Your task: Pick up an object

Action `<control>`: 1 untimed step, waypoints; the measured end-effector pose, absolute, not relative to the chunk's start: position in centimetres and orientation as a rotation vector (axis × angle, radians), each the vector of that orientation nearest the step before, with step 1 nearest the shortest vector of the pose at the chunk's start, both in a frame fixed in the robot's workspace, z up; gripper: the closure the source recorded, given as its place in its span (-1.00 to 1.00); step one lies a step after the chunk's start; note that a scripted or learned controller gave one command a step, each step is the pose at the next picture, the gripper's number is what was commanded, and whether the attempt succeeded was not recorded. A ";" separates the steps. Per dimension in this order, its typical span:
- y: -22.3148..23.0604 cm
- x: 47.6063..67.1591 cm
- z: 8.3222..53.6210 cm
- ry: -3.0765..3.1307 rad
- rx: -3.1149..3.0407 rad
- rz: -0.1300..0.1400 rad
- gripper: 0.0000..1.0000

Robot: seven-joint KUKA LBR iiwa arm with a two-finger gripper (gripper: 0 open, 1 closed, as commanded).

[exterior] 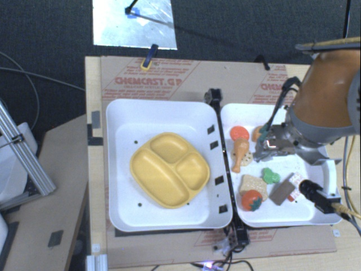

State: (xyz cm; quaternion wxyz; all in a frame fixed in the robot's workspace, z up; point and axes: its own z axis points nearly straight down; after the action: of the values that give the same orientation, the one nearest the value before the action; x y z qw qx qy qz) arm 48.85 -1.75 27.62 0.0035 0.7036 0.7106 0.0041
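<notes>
Drumstick-shaped toy point(241, 153) lies in the right bin point(282, 219), its long axis running near to far, just left of the gripper point(263, 149), whose jaws hang low over the bin, their opening too blurred to tell.

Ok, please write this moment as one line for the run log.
arm: over right white bin | jaws: low among toy foods, beside tan plastic drumstick | grasp: cannot tell | left white bin: yellow divided plastic tray
</notes>
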 end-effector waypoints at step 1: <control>-2.0 48.8 27.2 2.223 2.216 0.004 -1.00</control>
State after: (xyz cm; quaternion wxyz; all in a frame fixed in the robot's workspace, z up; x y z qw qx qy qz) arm 48.75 -2.01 27.16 0.0013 0.7059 0.7083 0.0013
